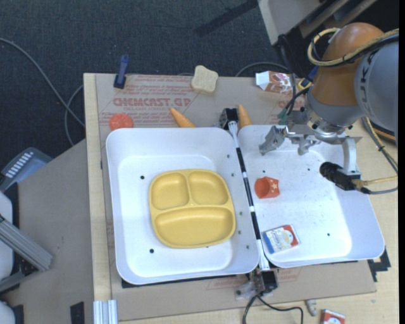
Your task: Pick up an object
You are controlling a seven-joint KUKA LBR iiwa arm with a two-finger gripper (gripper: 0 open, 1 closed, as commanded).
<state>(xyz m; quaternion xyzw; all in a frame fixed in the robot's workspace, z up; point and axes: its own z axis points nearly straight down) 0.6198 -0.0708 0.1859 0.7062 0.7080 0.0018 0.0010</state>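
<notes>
Bench holds 2 white bins. Gripper hangs over right bin's back edge, fingers spread, nothing between them. Red block lies near, below-left of it.

Dark grey carpet surrounds the bench; a thin pale cable trails across it at left. A brown cardboard sheet printed in red covers the bench top. Pale equipment stands at the upper right. Light is even.
</notes>
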